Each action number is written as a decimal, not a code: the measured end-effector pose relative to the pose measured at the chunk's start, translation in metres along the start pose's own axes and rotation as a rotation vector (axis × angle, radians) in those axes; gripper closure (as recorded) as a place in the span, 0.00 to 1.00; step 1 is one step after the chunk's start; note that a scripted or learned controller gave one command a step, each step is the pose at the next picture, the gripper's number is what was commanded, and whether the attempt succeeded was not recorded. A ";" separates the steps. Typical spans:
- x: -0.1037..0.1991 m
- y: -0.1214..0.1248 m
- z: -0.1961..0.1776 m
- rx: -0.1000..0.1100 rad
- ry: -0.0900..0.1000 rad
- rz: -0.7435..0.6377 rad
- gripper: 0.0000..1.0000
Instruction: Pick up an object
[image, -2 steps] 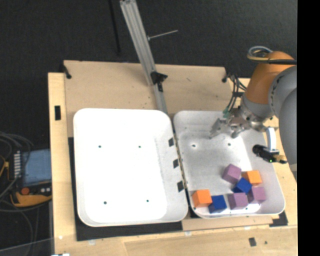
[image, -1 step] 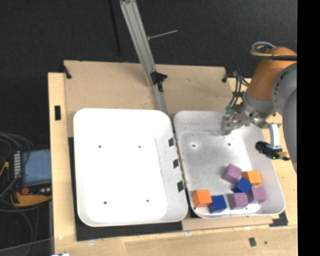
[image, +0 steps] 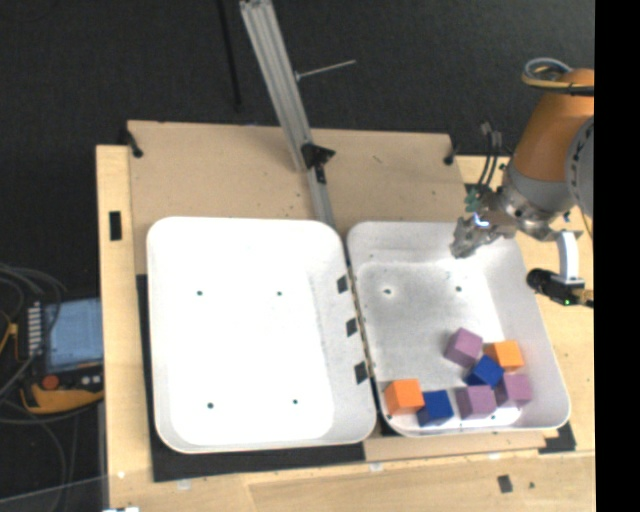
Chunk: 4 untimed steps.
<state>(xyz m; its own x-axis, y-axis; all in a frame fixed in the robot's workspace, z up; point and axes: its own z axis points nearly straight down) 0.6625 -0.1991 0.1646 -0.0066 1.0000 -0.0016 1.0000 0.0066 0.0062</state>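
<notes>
**Q:** Blocks, where do they sit, and why there?

**A:** Seven small cubes cluster in the near corner of the right bin (image: 400, 255), well apart from the gripper (image: 466, 240). A purple cube (image: 464, 346) lies tilted at the top of the group, an orange cube (image: 508, 353) and a blue cube (image: 487, 371) just beside it. Another orange cube (image: 404, 395) touches a second blue cube (image: 436, 407) along the near wall, probably where loose pieces slide and settle.

**Q:** And the arm?

**A:** It hangs over the bin's far right corner, at the rim, carrying nothing that I can see. Whether its tool is spread or closed, I cannot tell.

**Q:** Surfaces?

**A:** Cubes look matte, soft-edged, maybe foam. Both bins are smooth white plastic with rounded corners; the right one is scuffed grey, the left bin (image: 180, 330) cleaner. Pale board lies beneath
</notes>
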 end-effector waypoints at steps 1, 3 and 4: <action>-0.010 0.005 -0.052 -0.002 -0.002 0.004 1.00; 0.044 0.001 -0.093 0.007 0.001 0.001 1.00; 0.089 -0.012 -0.084 0.007 0.002 0.001 1.00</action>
<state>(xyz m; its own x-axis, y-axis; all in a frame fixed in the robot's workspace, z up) 0.6498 -0.1101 0.2483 -0.0052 1.0000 0.0002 1.0000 0.0052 -0.0009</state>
